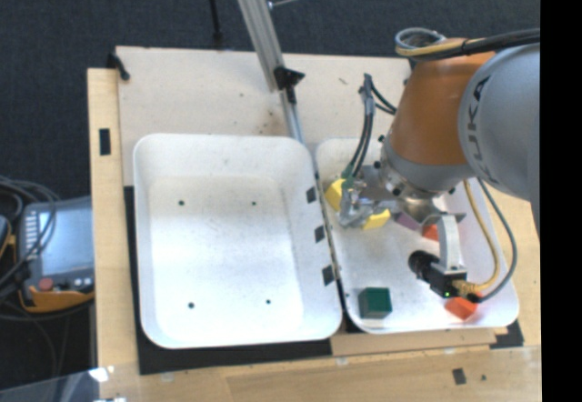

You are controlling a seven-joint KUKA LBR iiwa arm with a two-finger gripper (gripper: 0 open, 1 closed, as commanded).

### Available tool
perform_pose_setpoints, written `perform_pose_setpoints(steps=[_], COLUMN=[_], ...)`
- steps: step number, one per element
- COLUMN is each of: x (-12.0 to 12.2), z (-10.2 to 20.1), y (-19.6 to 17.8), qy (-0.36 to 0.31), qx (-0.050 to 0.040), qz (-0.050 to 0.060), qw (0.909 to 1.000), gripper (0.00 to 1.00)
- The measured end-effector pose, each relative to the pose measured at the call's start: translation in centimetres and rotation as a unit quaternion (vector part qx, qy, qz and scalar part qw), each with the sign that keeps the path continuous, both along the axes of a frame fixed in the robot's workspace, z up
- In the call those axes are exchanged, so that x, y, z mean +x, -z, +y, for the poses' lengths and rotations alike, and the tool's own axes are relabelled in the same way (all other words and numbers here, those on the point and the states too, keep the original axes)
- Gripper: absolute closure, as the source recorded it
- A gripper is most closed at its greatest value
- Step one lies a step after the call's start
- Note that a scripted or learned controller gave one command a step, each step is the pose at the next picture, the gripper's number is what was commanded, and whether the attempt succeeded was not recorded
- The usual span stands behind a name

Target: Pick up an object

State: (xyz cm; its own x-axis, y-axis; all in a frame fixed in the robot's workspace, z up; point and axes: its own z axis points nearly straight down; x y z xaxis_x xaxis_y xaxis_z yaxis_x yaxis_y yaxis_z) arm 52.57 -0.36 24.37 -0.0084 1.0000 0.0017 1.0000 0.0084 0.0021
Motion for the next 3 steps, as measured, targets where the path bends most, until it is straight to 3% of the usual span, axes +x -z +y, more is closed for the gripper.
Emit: perform_pose_setpoints(steps=[1, 2, 3], x=[1.4, 2.2, 3.1], z=[4.8, 9.8, 9.9], y=[1.3, 0.0, 1.2], qy=[0.001, 0.000, 0.002], qx=[-0.0011, 0.0001, -0.0020], qz=[0.001, 0.000, 0.002], qw=[1.0000, 1.0000, 1.0000], gripper=[1.00, 1.00, 1.00])
